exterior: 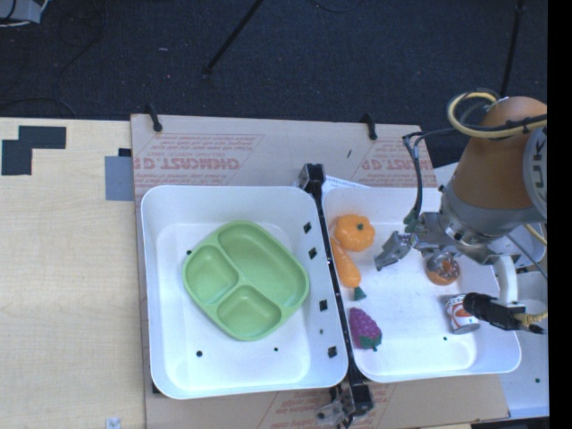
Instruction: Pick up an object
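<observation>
Gripper [393, 250] in the right bin [420, 365] beside the toy pumpkin [355, 232], finger state impossible to tell

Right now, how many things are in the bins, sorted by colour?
Green: 1, the divided plate
Orange: 2, the pumpkin and the carrot
Purple: 1, the grapes
Red and white: 1, the small can
Total: 5

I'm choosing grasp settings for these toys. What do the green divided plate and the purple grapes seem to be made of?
Green divided plate: probably molded plastic with a smooth, matte finish, judging by its even colour and rounded compartment ridges. Purple grapes: likely plastic or rubbery toy fruit, with a bumpy clustered surface; the picture is too coarse to tell hard from soft.
</observation>
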{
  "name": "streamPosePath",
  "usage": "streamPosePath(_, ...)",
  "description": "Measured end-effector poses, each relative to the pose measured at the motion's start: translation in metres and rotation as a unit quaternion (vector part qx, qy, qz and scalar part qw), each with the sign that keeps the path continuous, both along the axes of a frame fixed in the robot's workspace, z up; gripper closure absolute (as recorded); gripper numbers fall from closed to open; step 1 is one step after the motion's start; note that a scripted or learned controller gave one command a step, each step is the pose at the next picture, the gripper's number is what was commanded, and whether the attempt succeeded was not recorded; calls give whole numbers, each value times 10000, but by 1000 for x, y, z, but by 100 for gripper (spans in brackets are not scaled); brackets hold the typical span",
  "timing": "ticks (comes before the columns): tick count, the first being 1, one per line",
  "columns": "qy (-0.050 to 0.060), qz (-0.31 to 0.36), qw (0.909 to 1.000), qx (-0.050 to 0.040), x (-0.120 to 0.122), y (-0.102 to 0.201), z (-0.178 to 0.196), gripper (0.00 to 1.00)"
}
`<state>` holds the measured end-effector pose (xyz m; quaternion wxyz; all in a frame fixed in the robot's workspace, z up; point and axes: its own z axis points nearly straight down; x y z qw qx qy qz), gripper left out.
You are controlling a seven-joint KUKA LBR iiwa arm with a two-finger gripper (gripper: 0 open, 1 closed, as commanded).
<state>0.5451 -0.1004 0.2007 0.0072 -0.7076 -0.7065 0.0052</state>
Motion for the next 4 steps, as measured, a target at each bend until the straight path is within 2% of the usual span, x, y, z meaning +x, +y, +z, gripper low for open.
streamPosePath(1,-66,10,10000,-8,3,0,7,0)
streamPosePath(2,-49,11,10000,-7,2,2,-36,0)
streamPosePath(3,-48,6,10000,-5,3,5,-100,0)
streamPosePath(4,-61,-4,10000,-8,3,6,-114,0)
